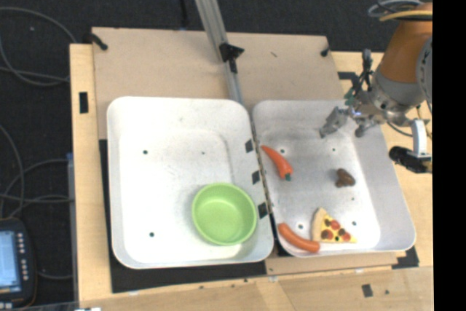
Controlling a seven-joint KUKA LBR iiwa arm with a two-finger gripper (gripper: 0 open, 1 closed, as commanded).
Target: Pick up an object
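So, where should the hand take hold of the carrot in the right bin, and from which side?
Probably the orange body of the carrot, near its middle, coming straight down. It lies flat and slanted, close to the right bin's left wall, so the hand should close across its narrow width, with fingers clear of that wall.

Brightness: even and fairly bright on the bench; the dark floor around it falls to near black.
Light source: overhead and diffuse, judging by the soft, short shadows.
Shadows: faint dark rim under the round lime-green plastic bowl (224,213); a thin one beside the small brown lump (344,177).
Glare: the two shallow white plastic bins (167,135) look washed out, with little surface detail.
Sharpness: soft overall, low resolution; the grey two-finger gripper (348,121) looks smeared.
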